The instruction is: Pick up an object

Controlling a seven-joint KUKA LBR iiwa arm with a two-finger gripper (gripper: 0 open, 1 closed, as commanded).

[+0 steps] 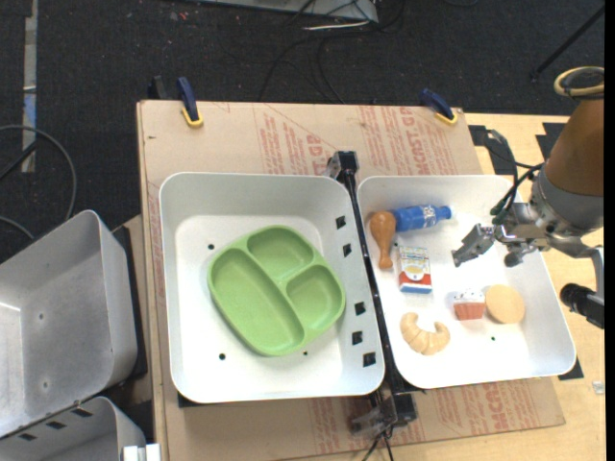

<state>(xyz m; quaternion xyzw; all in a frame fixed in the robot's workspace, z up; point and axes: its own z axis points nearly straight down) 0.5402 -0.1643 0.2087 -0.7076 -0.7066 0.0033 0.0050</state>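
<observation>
1. nearest the lens, at the lower left corner, a grey metal tub [58, 325] sits beside the bench, apart from the bins.
2. left white bin [192, 209] holds a green divided plate [277, 289] with three compartments, lying flat and turned at an angle.
3. right white bin [548, 349] holds the small things: a croissant [425, 334] near the front edge, a round tan bun [504, 304] to its right, and a small red and white piece [469, 305] touching the bun's left side.
4. further back in that bin, a red and white carton [414, 268] lies flat, a toy drumstick [383, 234] lies just left of it, and a blue bottle [421, 217] lies on its side beside the drumstick's thick end.
5. gripper [474, 245] hangs over the right bin's back right part, its dark fingers spread and nothing between them, apart from the bottle and above the bun.
6. cardboard sheet [259, 137] under both bins is held by yellow and blue clamps [189, 104] at the back edge.
</observation>
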